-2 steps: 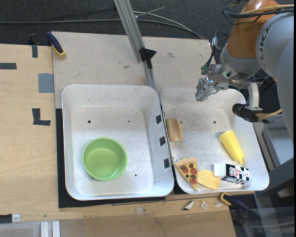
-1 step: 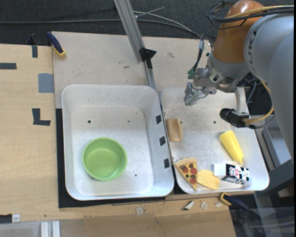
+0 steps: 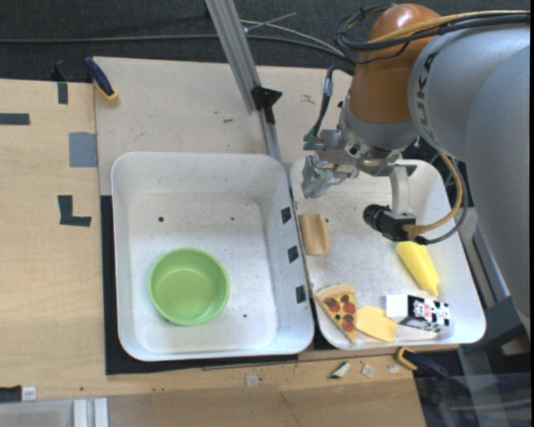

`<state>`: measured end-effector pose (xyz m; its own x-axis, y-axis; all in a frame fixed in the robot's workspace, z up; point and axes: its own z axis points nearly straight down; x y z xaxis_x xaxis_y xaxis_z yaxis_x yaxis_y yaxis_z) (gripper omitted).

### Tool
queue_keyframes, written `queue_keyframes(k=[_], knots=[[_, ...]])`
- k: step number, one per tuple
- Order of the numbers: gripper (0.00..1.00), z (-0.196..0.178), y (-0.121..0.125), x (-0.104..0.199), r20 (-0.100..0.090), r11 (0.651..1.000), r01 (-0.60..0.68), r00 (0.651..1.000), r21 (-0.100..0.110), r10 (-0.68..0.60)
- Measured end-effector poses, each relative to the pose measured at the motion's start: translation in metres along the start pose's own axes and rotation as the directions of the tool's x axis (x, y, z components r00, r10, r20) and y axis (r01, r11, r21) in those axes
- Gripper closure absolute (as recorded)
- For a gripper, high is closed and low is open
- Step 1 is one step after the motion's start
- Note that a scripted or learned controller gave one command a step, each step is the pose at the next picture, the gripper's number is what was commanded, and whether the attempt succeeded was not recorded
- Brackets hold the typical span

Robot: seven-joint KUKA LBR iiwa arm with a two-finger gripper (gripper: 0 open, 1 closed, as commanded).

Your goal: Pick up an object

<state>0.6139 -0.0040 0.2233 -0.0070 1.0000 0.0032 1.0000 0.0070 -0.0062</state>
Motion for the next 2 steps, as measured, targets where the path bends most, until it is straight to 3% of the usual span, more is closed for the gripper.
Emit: queue_keyframes(k=[1,2], knots=[[1.00,0.010,-0.017,0.048,0.002,1.000,-0.001,1.000,0.004,0.001],[1.00,-0.003,-0.032,0.101,0.001,1.000,0.000,1.000,0.002,0.000]])
